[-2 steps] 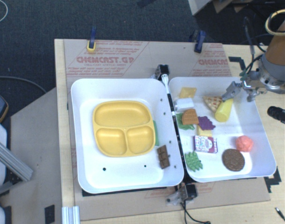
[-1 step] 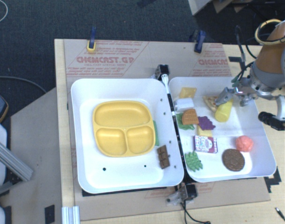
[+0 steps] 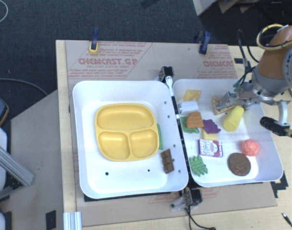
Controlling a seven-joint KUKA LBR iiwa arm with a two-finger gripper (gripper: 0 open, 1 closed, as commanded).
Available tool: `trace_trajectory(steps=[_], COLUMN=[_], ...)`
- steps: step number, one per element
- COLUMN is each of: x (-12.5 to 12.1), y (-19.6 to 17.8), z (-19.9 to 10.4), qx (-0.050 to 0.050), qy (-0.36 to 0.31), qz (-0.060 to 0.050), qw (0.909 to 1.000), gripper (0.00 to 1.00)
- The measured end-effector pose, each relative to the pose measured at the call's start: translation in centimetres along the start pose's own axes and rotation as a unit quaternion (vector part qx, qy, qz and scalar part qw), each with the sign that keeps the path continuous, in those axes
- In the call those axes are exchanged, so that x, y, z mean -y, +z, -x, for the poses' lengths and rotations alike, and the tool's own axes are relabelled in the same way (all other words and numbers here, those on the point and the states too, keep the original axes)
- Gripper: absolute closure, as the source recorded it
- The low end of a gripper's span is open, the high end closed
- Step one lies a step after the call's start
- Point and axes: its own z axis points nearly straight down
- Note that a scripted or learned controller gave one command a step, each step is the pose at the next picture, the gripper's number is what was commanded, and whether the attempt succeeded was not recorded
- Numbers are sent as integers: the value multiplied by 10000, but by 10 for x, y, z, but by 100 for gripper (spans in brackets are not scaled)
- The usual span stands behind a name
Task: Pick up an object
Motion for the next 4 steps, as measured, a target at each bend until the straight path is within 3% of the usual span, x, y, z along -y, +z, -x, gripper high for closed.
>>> trace_trajectory(steps=[1,3,4], x=[-3,-13,-14], y=[-14,-127,-137], z=[-1,-8,-8], qx=[8,28,27], qy=[-12,9,9], qz=[41,18,12], qw=[10000,10000,10000], gripper=[100,100,100])
